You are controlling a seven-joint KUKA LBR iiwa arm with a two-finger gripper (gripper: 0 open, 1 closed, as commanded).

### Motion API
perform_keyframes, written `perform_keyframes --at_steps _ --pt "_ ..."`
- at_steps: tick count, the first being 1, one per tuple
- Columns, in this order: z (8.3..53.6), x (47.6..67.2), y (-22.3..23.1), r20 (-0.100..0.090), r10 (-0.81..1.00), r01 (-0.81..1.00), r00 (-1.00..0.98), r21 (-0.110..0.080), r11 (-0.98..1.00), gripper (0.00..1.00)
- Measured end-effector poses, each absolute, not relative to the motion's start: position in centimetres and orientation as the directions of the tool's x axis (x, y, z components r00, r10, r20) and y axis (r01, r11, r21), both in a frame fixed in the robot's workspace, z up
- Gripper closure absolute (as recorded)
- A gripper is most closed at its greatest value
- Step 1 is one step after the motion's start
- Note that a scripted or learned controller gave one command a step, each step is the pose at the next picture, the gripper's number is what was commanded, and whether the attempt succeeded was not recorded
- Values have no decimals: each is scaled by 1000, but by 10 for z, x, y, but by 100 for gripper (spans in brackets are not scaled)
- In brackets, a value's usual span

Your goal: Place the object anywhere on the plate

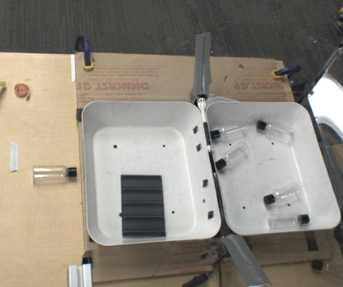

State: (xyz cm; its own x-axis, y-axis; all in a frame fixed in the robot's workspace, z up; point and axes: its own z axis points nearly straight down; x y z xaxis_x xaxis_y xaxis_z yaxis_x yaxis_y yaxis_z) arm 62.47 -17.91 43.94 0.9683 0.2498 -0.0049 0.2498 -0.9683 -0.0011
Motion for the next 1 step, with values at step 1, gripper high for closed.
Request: perform_keyframes --at_steps 1 --pt "440 584 -223 -5 300 300 954 -2 -954 0"
